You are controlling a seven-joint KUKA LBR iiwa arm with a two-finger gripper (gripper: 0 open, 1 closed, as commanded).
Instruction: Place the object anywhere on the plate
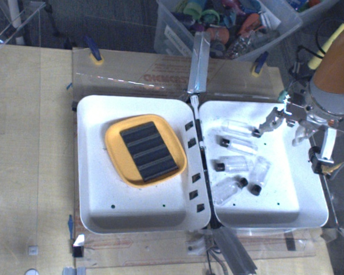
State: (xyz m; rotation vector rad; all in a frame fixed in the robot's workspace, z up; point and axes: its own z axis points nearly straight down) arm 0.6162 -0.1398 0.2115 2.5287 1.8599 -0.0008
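1. Two shallow white bins with rounded corners were set side by side on a pale wooden bench, split by a thin dark divider.
2. In the left bin, a squarish yellow plate with soft rounded edges was sat pretty much in the middle, tilted a bit.
3. A dark, ribbed rectangular slab was laid flat across the plate.
4. The right bin was scattered with clear plastic vials with black caps, five or so, bunched toward its left half near the divider. Smooth, see-through tubes, hard to separate against the white.
5. The gripper was seen over the right bin's far right corner, metallic and shiny, hung from the grey arm with the orange band.
6. Whether its fingers were apart or together couldn't be told, and nothing was seen held in them.
7. A clear tub of colourful odds and ends was parked behind the bins.
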